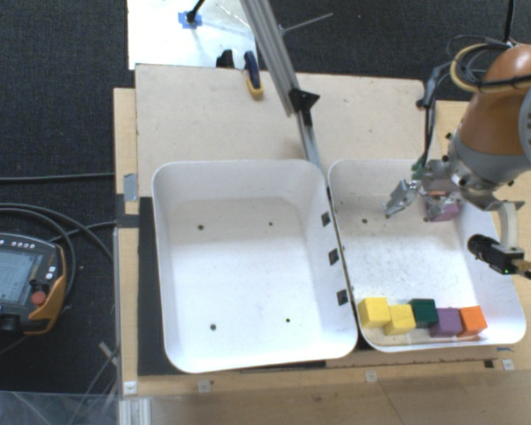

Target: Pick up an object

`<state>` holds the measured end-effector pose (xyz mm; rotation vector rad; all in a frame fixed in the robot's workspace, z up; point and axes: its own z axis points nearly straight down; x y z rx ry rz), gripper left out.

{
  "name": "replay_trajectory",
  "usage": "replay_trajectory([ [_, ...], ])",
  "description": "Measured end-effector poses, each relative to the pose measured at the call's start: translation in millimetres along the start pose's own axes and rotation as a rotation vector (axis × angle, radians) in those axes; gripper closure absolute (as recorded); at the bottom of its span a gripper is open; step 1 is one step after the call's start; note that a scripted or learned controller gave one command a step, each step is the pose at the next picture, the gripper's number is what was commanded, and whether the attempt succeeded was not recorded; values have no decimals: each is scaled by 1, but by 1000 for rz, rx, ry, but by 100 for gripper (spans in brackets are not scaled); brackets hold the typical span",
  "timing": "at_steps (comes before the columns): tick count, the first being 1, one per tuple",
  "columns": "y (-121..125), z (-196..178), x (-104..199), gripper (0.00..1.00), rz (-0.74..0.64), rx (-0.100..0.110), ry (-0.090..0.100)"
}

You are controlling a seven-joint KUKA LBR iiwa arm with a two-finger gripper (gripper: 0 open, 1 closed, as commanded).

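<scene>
with fingers (398,204) spread and holding nothing, the grey two-finger gripper (413,197) is risking an empty close, small coloured blocks (422,315) sitting well nearer the camera.

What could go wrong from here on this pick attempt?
1. The blocks, yellow, green, purple and orange, sit packed in a row, so the hand may jam between neighbours or grab two.
2. They lie against the right bin's near wall, which could block a finger.
3. The hand is over the bin's far end, so a straight descent likely closes on nothing.
</scene>
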<state>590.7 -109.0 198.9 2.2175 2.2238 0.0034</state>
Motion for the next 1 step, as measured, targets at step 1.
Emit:
replay_trajectory([
  [1, 26, -29, -92, 0, 6, -5, -7],
])
